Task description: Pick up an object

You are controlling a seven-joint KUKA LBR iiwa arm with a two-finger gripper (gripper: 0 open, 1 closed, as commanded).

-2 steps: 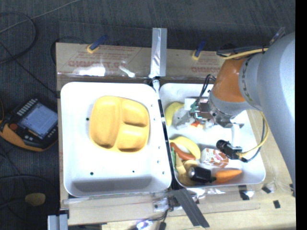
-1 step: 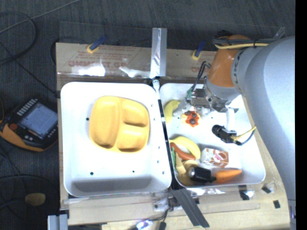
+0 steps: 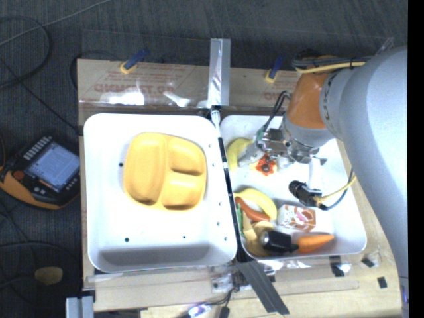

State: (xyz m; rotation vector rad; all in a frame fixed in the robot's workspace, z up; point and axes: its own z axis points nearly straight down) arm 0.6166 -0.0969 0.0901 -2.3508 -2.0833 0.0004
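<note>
While the gripper [image 3: 265, 152] hangs low in the right bin [image 3: 351, 207] near its far-left corner, its fingers' state cannot be told. Just beneath it: a small orange-red piece [image 3: 265, 167], touching or apart unclear. Along the near edge: carrot [image 3: 317, 242], black block [image 3: 278, 241], snack pouch [image 3: 296, 218], banana [image 3: 260, 203]. Open white floor lies mid-bin. Left bin [image 3: 106, 244]: yellow divided tray [image 3: 164, 170], clear margins all round.

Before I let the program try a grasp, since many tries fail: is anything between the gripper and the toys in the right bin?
Nothing visible blocks it. The gripper is low in the right bin, beside the yellow piece at the bin's upper left.
</note>
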